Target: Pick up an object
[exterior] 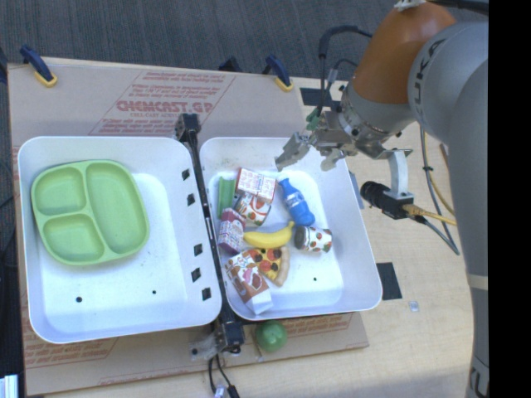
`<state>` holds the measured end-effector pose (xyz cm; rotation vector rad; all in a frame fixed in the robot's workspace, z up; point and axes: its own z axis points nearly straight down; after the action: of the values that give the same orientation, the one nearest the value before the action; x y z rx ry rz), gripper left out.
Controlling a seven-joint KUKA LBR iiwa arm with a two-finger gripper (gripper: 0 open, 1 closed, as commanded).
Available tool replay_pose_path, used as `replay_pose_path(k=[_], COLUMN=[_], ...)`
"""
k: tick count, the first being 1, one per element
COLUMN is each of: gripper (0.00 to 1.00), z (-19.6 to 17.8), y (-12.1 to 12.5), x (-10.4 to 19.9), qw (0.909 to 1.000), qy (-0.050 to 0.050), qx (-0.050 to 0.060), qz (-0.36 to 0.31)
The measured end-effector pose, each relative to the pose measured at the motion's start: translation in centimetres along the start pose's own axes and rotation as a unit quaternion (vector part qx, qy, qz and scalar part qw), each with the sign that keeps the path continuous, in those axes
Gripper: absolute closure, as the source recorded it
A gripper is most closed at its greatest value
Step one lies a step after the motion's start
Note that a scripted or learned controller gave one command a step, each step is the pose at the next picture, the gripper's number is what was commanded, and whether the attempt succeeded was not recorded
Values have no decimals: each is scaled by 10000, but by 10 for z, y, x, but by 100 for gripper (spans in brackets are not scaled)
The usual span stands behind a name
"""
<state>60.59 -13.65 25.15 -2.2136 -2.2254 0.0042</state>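
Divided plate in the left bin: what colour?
Light green plate, in the camera view.

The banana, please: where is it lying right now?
The banana lies in the right bin, between the blue bottle and the pizza slice.

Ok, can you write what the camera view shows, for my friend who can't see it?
A grey and orange robot arm holds its open claw above the right white bin, which holds toy food like a banana and a blue bottle. The left bin holds a green divided tray.
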Motion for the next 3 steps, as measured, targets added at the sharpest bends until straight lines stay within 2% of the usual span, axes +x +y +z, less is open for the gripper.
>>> replay_pose_path(k=[1, 2, 3], gripper=[0, 0, 0], z=[0, 14, 61], y=[0, 11, 6], x=[0, 162, 111], qw=[10000, 10000, 10000], qy=[0, 4, -12], qx=[0, 0, 9], qz=[0, -28, -2])
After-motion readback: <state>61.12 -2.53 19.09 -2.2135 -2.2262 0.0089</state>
